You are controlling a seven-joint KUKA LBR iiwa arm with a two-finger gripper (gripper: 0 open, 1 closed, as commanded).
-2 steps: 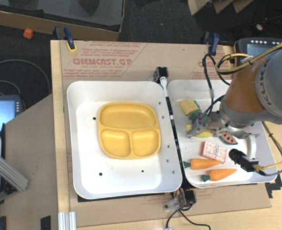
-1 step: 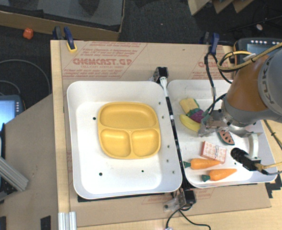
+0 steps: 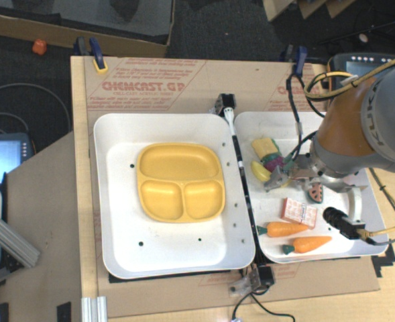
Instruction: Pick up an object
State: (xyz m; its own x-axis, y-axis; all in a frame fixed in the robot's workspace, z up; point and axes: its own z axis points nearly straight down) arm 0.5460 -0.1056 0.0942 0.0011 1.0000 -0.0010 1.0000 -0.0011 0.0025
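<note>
Several small toy foods lie in the right bin [image 3: 375, 247], and we judge the carrot [image 3: 286, 229] light, stiff and slick, best pinched mid-body; whether the gripper [image 3: 282, 174] is spread, we cannot tell.

Even overhead light keeps both white bins [image 3: 110, 180] bright, nearly washed out. Shadows are soft. The surrounding floor [image 3: 23, 66] stays dim and slightly grainy.

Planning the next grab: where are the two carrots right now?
Both carrots lie in the right bin near its front edge, just below the small red-and-white packet in the camera view.
</note>
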